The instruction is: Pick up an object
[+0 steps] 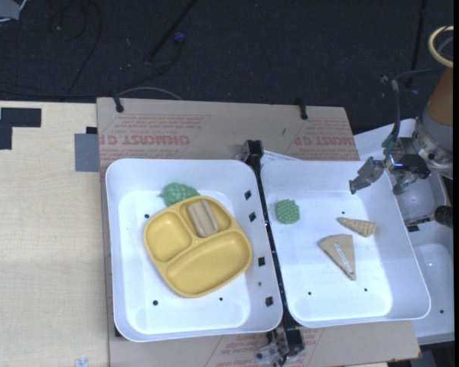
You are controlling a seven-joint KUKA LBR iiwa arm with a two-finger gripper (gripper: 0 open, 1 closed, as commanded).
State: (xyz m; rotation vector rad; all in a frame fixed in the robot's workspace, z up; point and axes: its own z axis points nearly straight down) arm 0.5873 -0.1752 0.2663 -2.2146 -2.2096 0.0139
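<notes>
My gripper [384, 177] hangs over the far right corner of the right bin [321, 312], open, with nothing between its fingers. In that bin lie a green bumpy round piece [288, 211], a small tan wedge [357, 225] and a larger tan wedge [340, 254]. The small wedge is closest to the gripper, a little below and left of it. The left bin [130, 304] holds a yellow divided plate [199, 270] with a tan bread-like roll [203, 217] in one compartment. A green leafy piece [177, 193] lies behind the plate, touching its rim.
A black divider [264, 235] runs between the two bins. Both bins rest on a cardboard sheet [214, 128]. The arm with its orange band [442, 98] and cables stands at the right edge. A light wooden surface [38, 243] lies to the left.
</notes>
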